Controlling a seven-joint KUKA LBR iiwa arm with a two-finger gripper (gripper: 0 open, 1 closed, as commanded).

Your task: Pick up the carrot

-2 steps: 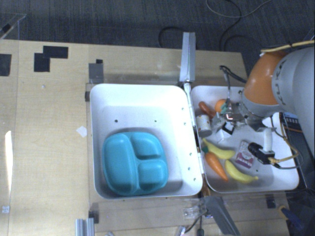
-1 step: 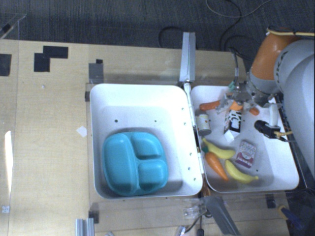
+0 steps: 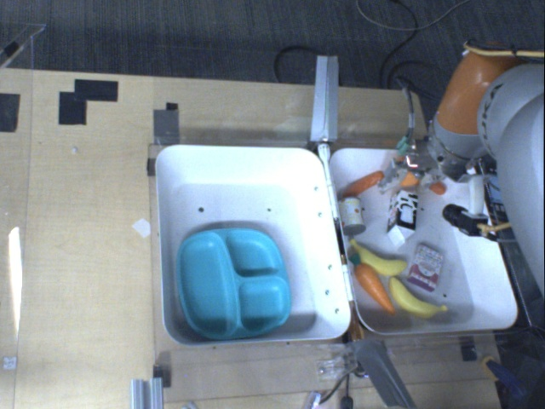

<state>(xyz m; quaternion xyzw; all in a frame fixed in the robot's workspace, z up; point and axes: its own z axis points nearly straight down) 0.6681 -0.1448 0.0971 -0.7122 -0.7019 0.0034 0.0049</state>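
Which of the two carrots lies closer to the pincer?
The orange carrot at the right bin's far left, beside the pincer; the other lies near the bananas.

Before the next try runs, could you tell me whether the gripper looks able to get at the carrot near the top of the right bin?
Probably yes: that carrot lies uncovered against the bin's far-left corner, with the gripper just to its right. The bin wall beside it could crowd the approach.

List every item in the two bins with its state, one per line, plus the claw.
Blue tray: flat in the left bin, right side up.
Upper carrot: lying in the right bin, by the claw.
Lower carrot: lying beside the bananas.
Bananas: two, lying flat.
Small can: on its side.
Packet: lying flat.
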